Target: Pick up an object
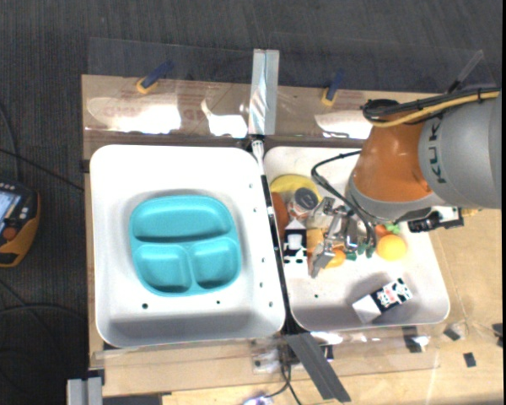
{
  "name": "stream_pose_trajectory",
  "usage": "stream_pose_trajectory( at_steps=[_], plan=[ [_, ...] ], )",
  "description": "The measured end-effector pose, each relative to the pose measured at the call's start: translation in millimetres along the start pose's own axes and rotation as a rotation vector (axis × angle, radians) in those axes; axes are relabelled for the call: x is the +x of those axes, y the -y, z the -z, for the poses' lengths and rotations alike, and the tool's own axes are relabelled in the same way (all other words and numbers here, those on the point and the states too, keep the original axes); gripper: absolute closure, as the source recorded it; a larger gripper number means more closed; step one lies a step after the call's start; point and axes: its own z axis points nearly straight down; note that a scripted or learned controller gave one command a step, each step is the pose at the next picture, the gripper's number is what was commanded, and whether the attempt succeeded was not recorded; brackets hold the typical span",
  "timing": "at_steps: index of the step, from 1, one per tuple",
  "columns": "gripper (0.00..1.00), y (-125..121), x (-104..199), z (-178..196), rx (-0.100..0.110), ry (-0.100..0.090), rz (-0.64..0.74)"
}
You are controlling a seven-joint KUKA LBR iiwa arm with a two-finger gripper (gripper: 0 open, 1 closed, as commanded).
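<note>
- Camera view: the arm (430, 154) (grey, with an orange band above the wrist) reaches in from the right and hangs over the right bin (430, 298).
- The gripper (329, 245) points down into the left-centre part of that bin; its fingers (317, 260) look slightly apart, and nothing can be made out between them, though clutter around the tips makes this hard to read.
- An orange ball (391, 245) lies to the right of the jaws, near them but apart, with a small green piece (369, 245) between the ball and the gripper.
- A small orange item (337, 256) lies just beside the fingertips, on their right; whether it touches them cannot be told.
- A black-and-white patterned block (294, 248) sits to the left of the jaws, near the bin's left wall.
- A yellow object (287, 182) lies above the jaws, toward the far end of the bin, with a round grey lid-like thing (304, 198) at its lower edge.
- A small carton (385, 298) (white with black patches) lies on its side below and to the right of the jaws, well apart from them.
- Far to the left of the jaws, the left bin (118, 310) holds a turquoise divided tray (185, 241) with three compartments.
- A handheld controller (7, 219) rests on the dark floor beyond the bench's left edge.
</note>
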Motion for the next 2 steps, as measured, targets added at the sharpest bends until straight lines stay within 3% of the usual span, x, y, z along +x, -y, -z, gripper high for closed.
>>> stream_pose_trajectory(
  at_steps=[1,2],
  plan=[
    [1.00,0,-1,10,0.003,0.004,0.002],
    [1.00,-59,25,129,0.001,-0.009,0.022]
  ],
)
